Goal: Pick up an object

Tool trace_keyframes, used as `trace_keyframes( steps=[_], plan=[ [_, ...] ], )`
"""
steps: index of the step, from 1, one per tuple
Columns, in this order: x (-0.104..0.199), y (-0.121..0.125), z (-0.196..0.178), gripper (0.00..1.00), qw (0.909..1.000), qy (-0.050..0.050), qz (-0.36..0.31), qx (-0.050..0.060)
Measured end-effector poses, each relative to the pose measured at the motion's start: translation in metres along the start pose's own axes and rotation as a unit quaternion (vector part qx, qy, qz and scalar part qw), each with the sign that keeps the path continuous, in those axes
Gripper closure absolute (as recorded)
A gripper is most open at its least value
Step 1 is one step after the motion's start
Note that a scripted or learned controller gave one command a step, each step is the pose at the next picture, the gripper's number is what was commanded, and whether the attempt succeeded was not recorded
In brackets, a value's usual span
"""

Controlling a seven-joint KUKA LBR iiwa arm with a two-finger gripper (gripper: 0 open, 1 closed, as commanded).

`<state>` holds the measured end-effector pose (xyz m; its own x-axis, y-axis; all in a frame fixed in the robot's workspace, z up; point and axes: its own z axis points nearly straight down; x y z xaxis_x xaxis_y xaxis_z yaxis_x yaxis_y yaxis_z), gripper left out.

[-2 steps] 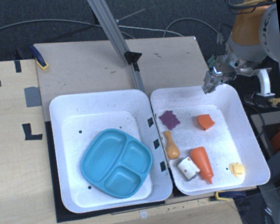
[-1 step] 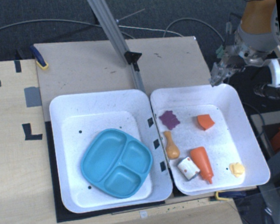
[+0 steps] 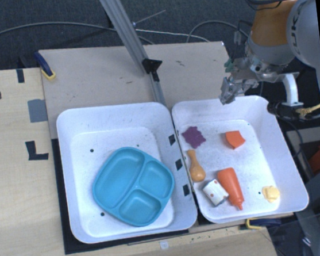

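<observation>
We find the gripper [image 3: 228, 96] over the right bin's [image 3: 277, 139] far rim; the state of its jaws we cannot tell. An orange block [image 3: 235, 139] lies inside that bin, untouched.

Blue tray [image 3: 133, 185], purple piece [image 3: 193, 136], orange block [image 3: 235, 139], white bins [image 3: 72, 164]
</observation>
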<state>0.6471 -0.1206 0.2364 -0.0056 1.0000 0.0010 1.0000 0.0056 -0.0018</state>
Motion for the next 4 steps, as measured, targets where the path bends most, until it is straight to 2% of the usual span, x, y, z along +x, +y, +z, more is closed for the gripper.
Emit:
trace_keyframes(
  steps=[1, 2, 4],
  plan=[
    [0.049, 0.0, -0.006, 1.0, 1.0, 0.0, 0.0, 0.0],
    [0.094, 0.0, 0.003, 1.0, 1.0, 0.0, 0.0, 0.0],
    [0.187, 0.014, -0.001, 1.0, 1.0, 0.0, 0.0, 0.0]
  ],
)
